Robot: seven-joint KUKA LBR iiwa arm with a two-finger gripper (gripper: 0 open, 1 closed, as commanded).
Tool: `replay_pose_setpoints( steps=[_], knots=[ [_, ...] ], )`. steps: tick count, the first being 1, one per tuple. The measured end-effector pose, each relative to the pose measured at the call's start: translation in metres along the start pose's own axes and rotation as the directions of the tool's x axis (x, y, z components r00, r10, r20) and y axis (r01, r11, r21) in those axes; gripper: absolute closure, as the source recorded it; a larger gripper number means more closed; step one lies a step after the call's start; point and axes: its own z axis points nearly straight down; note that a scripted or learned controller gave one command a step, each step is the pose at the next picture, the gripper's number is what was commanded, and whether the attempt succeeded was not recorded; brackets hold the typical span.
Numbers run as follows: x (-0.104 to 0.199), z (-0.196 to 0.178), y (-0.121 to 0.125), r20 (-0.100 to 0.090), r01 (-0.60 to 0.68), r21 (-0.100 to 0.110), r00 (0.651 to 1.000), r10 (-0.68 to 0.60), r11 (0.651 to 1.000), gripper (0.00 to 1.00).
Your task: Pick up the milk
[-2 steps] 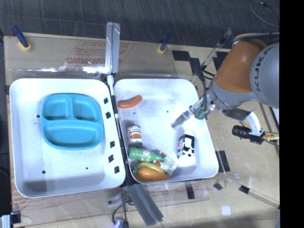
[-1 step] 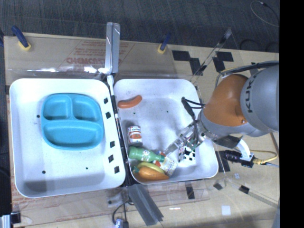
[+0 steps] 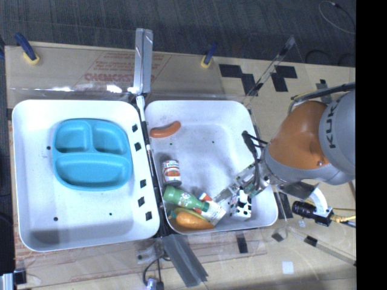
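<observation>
White bins (image 3: 36, 162), two; one cow-spotted milk carton (image 3: 243, 205) beside gripper (image 3: 237, 189), grip unclear

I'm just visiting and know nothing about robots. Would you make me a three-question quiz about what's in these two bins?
1. True or false: the blue divided tray lies in the left bin.
2. Which item lies nearest the right bin's far wall?
A. the sausage
B. the green bottle
C. the small can
3. Fill in: the black-and-white spotted milk carton sits near the right bin's ____ right corner, beside the gripper.

Key
1. True.
2. A; the can sits mid-bin and the bottle lies by the near wall, next to an orange carrot-like item.
3. Near.
</observation>
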Motion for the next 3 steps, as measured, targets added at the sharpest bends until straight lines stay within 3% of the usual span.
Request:
replay_pose_setpoints(
  steps=[1,2,3],
  knots=[
    [0.0,0.022,-0.001,-0.003,0.049,0.002,0.999,-0.049,0.999,0.0],
    [0.0,0.014,0.0,-0.006,0.054,0.003,0.999,-0.054,0.999,1.0],
    [-0.002,-0.103,0.095,-0.008,-0.118,0.008,0.993,0.118,0.993,1.0]
  ],
)
